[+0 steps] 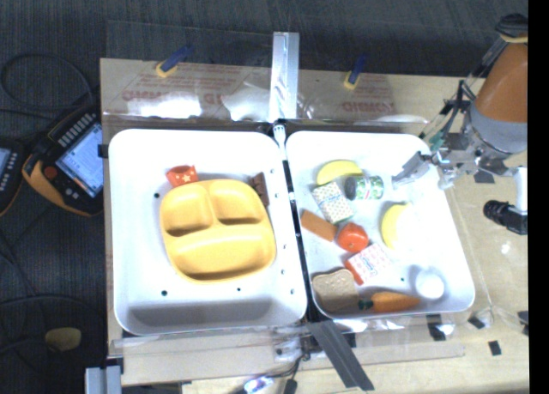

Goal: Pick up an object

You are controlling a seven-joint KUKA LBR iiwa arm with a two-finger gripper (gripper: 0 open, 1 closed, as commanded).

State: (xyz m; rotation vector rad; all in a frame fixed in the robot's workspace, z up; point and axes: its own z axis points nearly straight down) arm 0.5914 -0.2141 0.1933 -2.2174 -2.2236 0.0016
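The pincer (426, 164) hovers over the right bin's (459, 251) upper right corner, fingers spread, pinching nothing. Below it lie a green can (365, 186), 2 yellow banana pieces (393, 224) and a tomato (352, 236).

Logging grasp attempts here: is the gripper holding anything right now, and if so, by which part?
Nothing is held. The gripper hangs over the right bin's upper right corner with nothing between its fingers; the can and yellow pieces lie apart from it.

Toy foods crowd the right bin (459, 251): two yellow slices (337, 170), a green can (364, 187) on its side, a red tomato (352, 235) and an orange carrot (393, 301).
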